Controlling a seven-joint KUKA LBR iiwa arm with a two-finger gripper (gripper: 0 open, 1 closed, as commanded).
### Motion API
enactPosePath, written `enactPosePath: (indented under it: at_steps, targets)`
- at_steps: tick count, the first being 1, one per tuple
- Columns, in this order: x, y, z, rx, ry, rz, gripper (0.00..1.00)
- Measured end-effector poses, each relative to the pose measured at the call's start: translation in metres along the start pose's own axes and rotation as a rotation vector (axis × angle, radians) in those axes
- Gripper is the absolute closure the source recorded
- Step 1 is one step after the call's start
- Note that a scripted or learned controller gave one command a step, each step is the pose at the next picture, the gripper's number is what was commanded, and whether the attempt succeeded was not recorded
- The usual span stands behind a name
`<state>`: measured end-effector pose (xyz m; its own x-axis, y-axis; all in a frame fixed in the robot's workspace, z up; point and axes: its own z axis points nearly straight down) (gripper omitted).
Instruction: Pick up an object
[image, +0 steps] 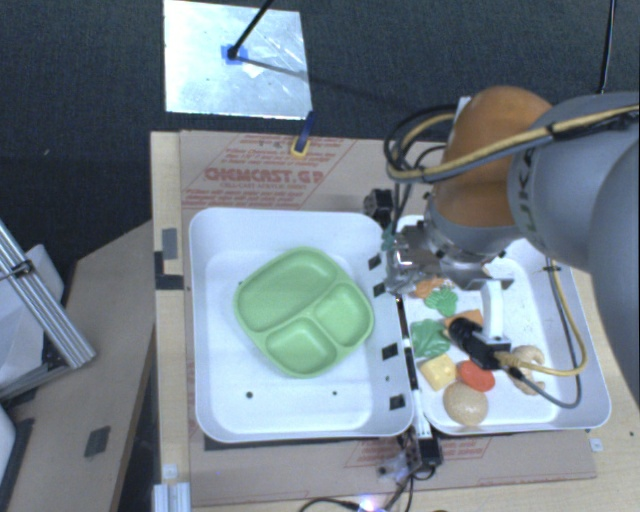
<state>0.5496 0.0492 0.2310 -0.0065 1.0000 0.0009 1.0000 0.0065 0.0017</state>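
Faintly reading "QUIKCAST" in red on the cardboard sheet (268, 172) behind the bins. Lying in the right bin (585, 385): toy food pieces (450, 355) (green, yellow, red, tan), bunching near its left wall, below the gripper (440, 285).

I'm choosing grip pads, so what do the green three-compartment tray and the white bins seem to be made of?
The green three-compartment tray looks like moulded plastic with a matte finish: even colour, rounded edges, soft sheen. The two shallow white bins look like smooth, slightly glossy plastic with rounded rims, though coated metal cannot be ruled out.
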Motion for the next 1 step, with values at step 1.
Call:
enactPosePath:
  at_steps: [1]
  targets:
    - [-0.0021,-0.0134,0.0158,0.002,-0.001,0.006,1.0]
